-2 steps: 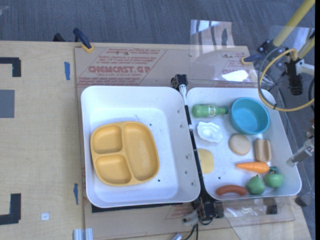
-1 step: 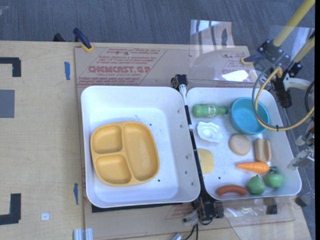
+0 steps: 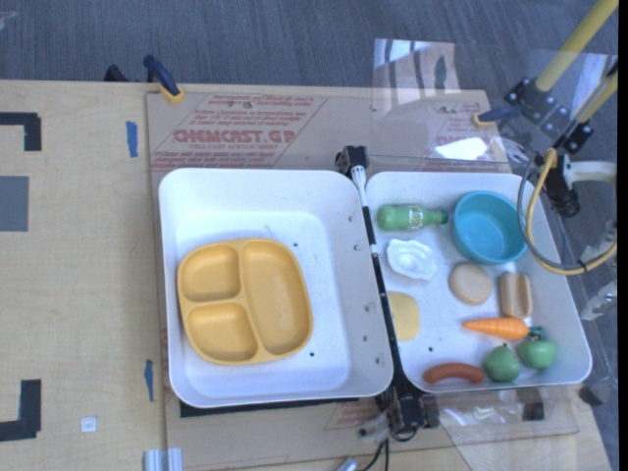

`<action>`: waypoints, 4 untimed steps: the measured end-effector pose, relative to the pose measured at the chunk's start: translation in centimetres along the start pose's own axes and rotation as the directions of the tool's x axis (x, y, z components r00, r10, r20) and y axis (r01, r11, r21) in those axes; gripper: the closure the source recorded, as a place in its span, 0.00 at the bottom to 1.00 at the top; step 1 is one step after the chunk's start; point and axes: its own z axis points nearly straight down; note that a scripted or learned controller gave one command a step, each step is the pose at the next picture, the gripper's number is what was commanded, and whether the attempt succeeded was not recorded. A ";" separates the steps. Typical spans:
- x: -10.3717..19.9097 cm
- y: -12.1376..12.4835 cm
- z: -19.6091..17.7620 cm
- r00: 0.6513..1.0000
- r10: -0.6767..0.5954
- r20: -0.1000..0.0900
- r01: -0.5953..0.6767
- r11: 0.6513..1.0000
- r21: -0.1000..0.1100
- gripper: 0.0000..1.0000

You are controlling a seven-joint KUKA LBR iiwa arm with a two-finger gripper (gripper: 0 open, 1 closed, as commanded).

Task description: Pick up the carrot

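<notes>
The table (image 3: 69, 292) carries two shallow white bins side by side. The left bin (image 3: 196, 189) holds a yellow divided tray (image 3: 245, 299) with bare floor around it. The right bin (image 3: 569, 322) is the crowded one, and the carrot (image 3: 497, 329) lies there on its side, toward the near right part of the floor, its point aimed at the bins' shared wall.

Judging by this layout, the task is at its very start: the carrot rests untouched, and the approach has yet to begin. Whether the jaws are released or clenched I cannot tell.

The next move calls for a descent from above onto the carrot's middle, with the jaws set across its short width.

Room is tight. A blue bowl (image 3: 489, 227) sits well apart toward the far side. A hot dog bun (image 3: 515, 293) lies just beside the carrot's thick end, and a tan round piece (image 3: 471, 283) is near, just beyond it. Two green fruits (image 3: 520, 357) nearly touch its leafy end, and a red sausage (image 3: 454, 372) lies near on the front side. The bin's right wall is close. The freest floor is off the carrot's tip, between it and a yellow disc (image 3: 402, 315).
</notes>
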 end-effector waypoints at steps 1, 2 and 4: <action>-0.3 0.2 2.3 0.987 -0.163 0.001 0.163 0.987 0.001 0.00; -0.1 0.3 13.0 0.987 -0.159 -0.002 0.159 0.987 -0.001 0.00; 1.7 -7.1 16.8 0.998 0.066 0.001 -0.066 0.998 -0.004 0.00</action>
